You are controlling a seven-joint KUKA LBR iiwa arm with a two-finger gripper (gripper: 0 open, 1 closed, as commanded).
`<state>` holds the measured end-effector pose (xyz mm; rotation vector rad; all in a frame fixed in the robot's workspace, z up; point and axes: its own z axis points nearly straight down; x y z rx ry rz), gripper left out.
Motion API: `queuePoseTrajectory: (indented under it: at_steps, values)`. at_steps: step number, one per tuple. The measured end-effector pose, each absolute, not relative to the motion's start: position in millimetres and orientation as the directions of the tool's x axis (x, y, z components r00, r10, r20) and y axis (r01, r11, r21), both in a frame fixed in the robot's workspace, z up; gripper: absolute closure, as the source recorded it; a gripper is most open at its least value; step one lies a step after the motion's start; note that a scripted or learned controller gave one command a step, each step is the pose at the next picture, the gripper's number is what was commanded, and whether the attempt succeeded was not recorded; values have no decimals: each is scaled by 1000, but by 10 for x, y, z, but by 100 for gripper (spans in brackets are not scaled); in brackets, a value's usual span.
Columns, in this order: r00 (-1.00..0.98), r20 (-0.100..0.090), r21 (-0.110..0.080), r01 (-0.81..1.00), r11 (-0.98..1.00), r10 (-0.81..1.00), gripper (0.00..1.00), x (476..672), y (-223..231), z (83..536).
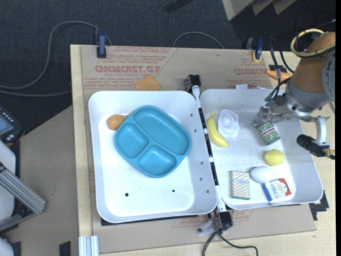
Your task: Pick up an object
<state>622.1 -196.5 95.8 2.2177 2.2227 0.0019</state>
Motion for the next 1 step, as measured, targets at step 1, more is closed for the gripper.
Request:
queuePoseTrajectory:
  at_steps: [1]
  values:
    - [-11, 1, 19, 1000, 11, 1000, 100, 6023, -991, 2704]
